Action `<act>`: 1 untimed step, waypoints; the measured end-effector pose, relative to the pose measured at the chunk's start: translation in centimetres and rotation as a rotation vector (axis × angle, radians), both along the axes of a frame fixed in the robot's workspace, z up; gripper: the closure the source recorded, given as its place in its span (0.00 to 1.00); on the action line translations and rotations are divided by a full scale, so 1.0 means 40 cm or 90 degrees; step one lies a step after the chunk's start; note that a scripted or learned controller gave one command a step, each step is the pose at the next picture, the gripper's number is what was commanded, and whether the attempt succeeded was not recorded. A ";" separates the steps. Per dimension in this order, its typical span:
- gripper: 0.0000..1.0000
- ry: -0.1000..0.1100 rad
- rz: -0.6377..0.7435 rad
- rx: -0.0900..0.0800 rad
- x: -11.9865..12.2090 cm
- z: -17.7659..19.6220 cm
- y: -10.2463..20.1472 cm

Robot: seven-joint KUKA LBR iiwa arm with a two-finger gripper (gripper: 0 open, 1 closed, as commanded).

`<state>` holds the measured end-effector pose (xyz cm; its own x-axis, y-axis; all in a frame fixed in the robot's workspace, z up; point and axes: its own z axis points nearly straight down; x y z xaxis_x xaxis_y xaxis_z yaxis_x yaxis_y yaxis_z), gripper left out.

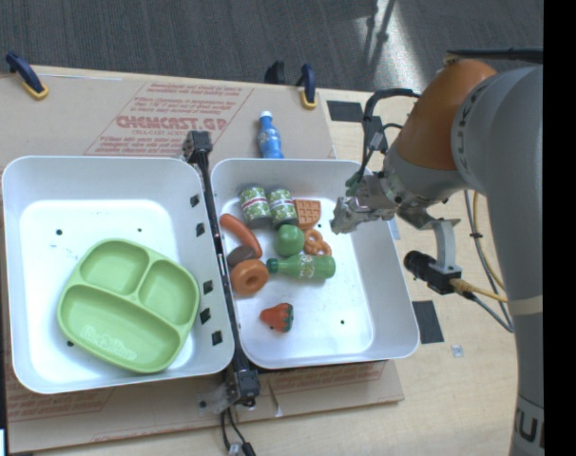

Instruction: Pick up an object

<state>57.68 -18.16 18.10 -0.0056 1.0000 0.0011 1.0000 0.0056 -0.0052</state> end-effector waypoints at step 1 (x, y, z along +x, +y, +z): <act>1.00 -0.001 0.001 -0.001 -0.186 0.015 -0.012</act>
